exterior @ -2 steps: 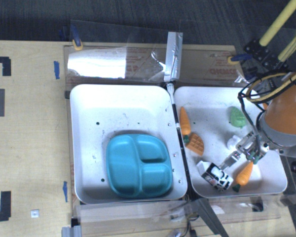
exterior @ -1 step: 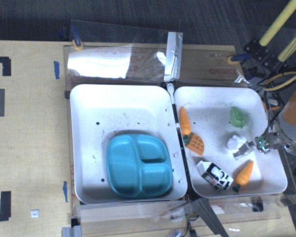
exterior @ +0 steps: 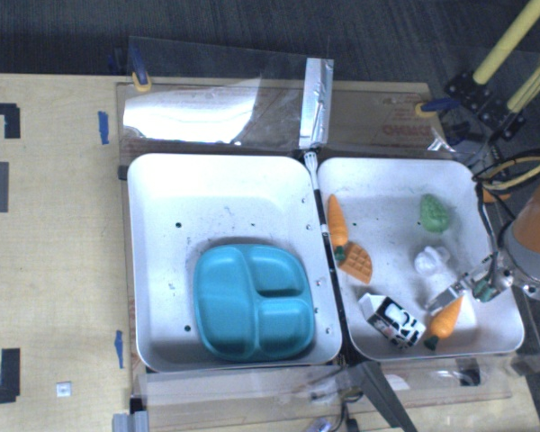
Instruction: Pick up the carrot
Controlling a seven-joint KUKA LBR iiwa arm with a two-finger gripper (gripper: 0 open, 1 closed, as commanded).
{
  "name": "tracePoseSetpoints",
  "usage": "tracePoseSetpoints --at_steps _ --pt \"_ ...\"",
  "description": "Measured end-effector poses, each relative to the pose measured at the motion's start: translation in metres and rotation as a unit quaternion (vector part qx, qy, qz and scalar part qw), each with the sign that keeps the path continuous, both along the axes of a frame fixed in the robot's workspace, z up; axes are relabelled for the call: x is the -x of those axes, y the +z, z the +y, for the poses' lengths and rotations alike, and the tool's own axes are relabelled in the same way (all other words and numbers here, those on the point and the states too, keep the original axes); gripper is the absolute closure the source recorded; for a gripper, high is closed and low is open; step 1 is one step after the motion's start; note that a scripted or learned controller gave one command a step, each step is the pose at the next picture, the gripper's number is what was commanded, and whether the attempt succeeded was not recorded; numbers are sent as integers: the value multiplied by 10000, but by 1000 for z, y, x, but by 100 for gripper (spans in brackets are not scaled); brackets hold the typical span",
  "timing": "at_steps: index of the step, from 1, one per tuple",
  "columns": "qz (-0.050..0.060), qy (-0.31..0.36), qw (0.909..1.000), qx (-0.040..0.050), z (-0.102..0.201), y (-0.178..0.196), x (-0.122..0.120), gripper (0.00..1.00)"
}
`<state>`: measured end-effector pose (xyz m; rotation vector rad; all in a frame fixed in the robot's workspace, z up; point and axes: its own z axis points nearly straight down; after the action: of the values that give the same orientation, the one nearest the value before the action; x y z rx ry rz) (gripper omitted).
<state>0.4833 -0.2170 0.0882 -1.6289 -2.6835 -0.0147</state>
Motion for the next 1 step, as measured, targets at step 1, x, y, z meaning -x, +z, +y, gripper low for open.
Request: tracePoseSetpoints --at_steps 1 --pt "-27 1432 9897 63 61 98 -19 0"
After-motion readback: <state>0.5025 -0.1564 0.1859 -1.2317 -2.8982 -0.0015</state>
